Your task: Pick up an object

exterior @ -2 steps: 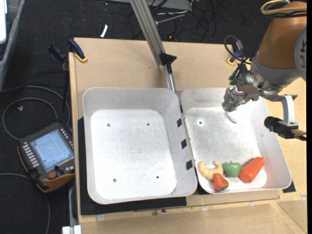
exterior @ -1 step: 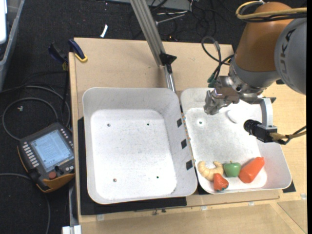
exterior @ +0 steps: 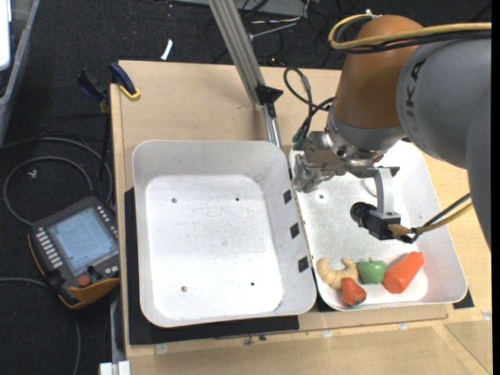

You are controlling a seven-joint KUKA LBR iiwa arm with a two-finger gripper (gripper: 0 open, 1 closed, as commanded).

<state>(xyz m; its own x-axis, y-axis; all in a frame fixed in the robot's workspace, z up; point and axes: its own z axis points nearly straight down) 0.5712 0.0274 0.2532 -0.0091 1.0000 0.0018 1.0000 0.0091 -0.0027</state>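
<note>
Several toy foods lie in the near corner of the right bin (exterior: 437, 209): a cream curved piece (exterior: 331, 270), a green pepper (exterior: 373, 270), a small red piece (exterior: 352, 291) and an orange carrot-like piece (exterior: 404, 273). My gripper (exterior: 306, 175) hangs over the far left part of the right bin, close to the wall between the two bins. It is well apart from the foods, which sit nearer the camera. The grey arm and its orange band (exterior: 375, 61) cover the far end of the bin.
The left bin (exterior: 148, 162) stands beside the right one, their walls touching. A black attachment (exterior: 376, 219) with cables hangs from the wrist over the right bin. A metal pole (exterior: 238, 45) slants in behind. A teach pendant (exterior: 74, 248) lies on the floor at left.
</note>
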